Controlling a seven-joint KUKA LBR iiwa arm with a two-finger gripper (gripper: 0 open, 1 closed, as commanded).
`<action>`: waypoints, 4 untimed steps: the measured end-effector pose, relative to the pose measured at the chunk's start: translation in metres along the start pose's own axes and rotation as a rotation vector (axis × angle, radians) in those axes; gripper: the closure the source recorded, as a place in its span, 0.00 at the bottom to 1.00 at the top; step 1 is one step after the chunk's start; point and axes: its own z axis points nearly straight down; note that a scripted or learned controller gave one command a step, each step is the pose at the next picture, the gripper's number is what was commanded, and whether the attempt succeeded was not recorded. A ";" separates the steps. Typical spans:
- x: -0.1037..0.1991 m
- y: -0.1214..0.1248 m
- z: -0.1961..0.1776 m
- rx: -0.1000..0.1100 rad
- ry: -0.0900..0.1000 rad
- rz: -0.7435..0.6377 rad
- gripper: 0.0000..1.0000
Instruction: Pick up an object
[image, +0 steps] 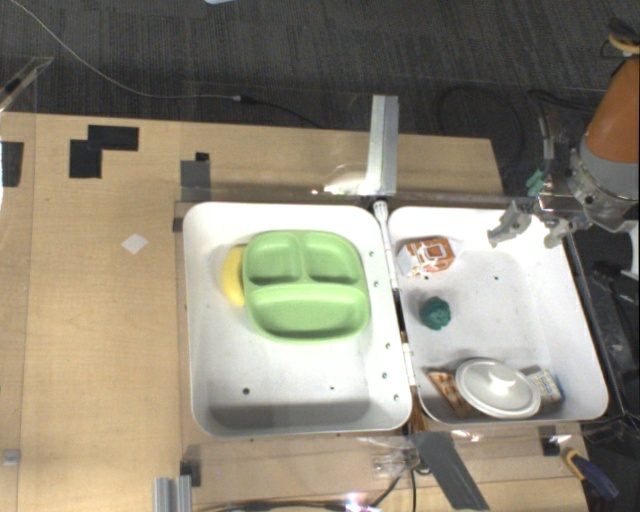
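Two shallow white bins sit side by side on a pale wooden bench (90, 330), which carries black tape marks (102, 147) toward its far left corner and a grey metal post (384, 145) standing behind the seam between the bins. Beyond the bench the floor is dark carpet (300, 45), crossed by a thin cable (130, 90). The left bin (290, 405) holds a green divided tray (304, 283), lying flat, with a yellow object (232, 276) touching its left edge and partly hidden beneath it. The right bin (530, 300) holds a white and orange packet (427, 256) near its far left corner, a small dark green ball (435, 313) just in front of the packet and apart from it, and a white round lid or bowl (497, 388) at the near edge, lying over a brown wrapper (444, 385) on its left and touching a small grey packet (543, 383) on its right. The arm (612, 150) enters from the right, its orange band visible at the frame edge. The gripper (530, 228) hangs over the far right corner of the right bin, its two fingers spread apart with nothing between them, well away from every object in that bin.
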 end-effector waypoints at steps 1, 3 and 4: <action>0.030 -0.121 0.124 0.003 0.002 -0.030 0.00; 0.036 -0.055 -0.038 -0.005 -0.002 -0.502 0.00; 0.080 -0.120 0.047 0.000 0.000 -0.511 0.00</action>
